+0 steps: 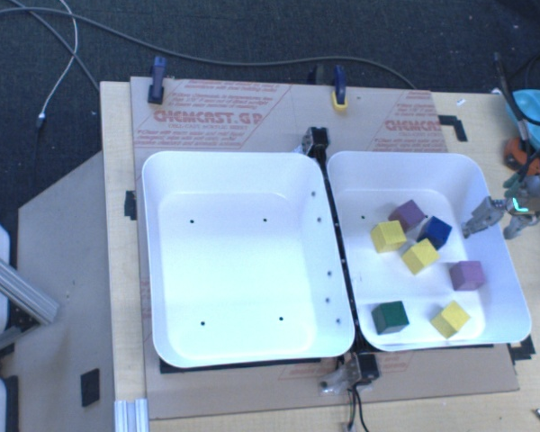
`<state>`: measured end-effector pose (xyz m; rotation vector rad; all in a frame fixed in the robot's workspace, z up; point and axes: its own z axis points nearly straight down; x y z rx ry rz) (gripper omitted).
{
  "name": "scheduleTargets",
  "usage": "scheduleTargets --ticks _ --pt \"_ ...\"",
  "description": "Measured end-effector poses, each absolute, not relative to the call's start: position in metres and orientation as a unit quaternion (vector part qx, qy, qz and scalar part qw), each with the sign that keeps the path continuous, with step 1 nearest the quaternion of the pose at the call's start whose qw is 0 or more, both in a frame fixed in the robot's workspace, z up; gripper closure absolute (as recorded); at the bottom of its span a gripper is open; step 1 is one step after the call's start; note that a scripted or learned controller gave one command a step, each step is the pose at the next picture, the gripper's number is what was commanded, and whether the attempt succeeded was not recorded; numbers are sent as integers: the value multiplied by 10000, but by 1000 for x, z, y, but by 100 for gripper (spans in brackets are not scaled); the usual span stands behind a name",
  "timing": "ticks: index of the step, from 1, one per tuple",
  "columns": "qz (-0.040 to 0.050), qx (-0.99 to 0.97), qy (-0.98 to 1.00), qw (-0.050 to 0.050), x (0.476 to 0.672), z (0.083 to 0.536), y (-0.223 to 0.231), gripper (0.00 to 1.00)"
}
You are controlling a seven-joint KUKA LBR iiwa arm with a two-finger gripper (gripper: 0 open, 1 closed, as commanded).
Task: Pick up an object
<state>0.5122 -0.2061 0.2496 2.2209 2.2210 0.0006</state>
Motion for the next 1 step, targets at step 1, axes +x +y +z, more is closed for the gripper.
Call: scheduleTargets --ticks 1 --pt "1 7071 7071 3 512 249 -206 0"
